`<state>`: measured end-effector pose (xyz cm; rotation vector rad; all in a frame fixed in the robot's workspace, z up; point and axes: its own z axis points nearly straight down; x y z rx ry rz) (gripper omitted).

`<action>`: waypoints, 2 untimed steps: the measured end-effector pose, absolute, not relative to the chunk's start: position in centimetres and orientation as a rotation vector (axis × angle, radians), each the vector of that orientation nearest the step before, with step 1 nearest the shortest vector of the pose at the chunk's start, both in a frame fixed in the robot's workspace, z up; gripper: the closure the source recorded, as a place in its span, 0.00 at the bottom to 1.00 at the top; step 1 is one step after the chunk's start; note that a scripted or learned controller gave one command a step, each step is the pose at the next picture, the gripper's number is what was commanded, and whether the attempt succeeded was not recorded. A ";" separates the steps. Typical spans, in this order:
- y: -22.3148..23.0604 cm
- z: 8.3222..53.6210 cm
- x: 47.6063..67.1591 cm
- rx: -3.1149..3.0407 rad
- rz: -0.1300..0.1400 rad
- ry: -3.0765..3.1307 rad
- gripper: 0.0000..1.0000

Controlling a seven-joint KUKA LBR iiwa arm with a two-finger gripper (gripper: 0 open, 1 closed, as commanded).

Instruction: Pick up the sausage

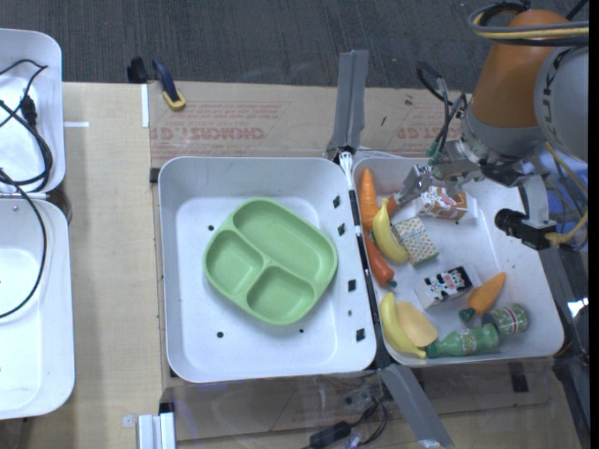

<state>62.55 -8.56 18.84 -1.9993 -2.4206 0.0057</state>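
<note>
The hand point(418, 183) hangs at twelve o'clock in the right bin point(547, 340), fingers' state unclear, probably because the sausage point(377, 260) lies just below-left.

I see the long reddish-orange sausage point(378, 260) lying flat along the right bin's left wall, just below a yellow banana, its upper end tucked under it.

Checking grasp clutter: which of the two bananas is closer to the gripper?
The upper banana, lying by the carrot along the right bin's left wall, just below-left of the gripper. The other banana sits at the bin's front edge, well away.
</note>
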 end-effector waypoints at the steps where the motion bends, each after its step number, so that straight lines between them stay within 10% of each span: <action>1: -10.1 11.6 66.1 -1.923 -0.015 -2.513 0.00; 2: -10.7 10.7 66.8 -1.810 -0.013 -2.604 0.00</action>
